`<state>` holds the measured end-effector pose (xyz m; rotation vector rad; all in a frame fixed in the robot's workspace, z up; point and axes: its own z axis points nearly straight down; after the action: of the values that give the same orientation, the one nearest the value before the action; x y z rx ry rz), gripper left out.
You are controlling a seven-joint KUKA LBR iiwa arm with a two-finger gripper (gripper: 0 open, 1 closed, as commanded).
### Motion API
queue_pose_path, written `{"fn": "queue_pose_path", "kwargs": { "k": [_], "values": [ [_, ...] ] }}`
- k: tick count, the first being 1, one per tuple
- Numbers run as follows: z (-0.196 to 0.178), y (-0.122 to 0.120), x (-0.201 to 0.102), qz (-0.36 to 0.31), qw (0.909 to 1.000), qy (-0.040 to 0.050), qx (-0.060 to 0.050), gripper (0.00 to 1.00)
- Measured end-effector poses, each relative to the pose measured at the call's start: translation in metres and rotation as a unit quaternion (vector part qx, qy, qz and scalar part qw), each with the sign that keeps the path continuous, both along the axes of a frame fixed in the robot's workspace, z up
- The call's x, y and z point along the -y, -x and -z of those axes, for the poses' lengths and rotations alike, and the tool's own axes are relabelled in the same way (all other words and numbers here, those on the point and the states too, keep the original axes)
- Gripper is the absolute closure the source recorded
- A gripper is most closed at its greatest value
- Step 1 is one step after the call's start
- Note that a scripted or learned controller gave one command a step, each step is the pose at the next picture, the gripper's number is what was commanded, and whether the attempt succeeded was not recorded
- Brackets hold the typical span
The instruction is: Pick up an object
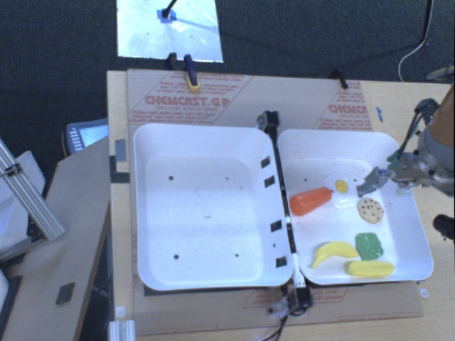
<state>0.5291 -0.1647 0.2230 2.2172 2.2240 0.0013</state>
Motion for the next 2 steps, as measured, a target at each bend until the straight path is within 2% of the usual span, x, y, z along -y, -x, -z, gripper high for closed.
{"fn": "queue_pose_path", "kwargs": {
  "k": [1, 2],
  "values": [
    [-0.112, 0.013, -0.054, -0.003, 1.0, 0.0002, 0.004, 0.0],
    [-0.238, -0.028, -0.099, -0.004, 1.0, 0.0009, 0.009, 0.0]
  ]
}}
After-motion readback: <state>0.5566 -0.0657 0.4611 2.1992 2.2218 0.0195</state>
